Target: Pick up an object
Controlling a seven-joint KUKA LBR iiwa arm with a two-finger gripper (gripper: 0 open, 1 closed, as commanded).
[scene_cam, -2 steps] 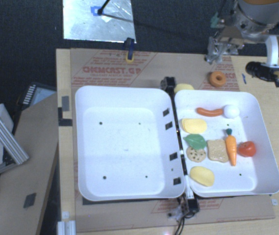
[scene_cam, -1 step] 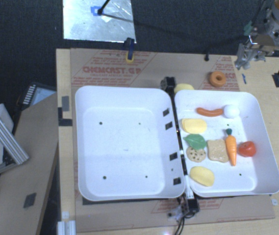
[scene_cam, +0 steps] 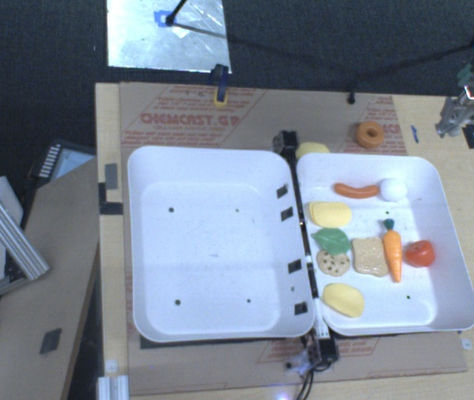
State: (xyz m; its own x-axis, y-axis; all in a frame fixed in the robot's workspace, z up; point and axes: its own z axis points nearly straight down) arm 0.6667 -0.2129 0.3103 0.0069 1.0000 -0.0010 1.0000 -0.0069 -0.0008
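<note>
The right bin [scene_cam: 449, 248] holds several toy foods. A sausage [scene_cam: 356, 190] and a white ball [scene_cam: 393, 190] lie at its far side. Below them sit a yellow piece [scene_cam: 330, 215], a green leaf [scene_cam: 331, 240], a cookie [scene_cam: 333, 262], a bread slice [scene_cam: 369, 257], a carrot [scene_cam: 393, 254] and a tomato [scene_cam: 420, 253]. Another yellow piece [scene_cam: 343, 300] rests near the front. My gripper [scene_cam: 463, 119] hangs high at the upper right, beyond the bin's far right corner and well away from every item.
The left bin [scene_cam: 212, 240] sits beside the right one, joined by a black clip strip [scene_cam: 303, 240]. A donut [scene_cam: 370, 134] and a yellow object [scene_cam: 311, 150] lie on the cardboard behind the right bin. A shiny sheet [scene_cam: 167, 23] is at the far left.
</note>
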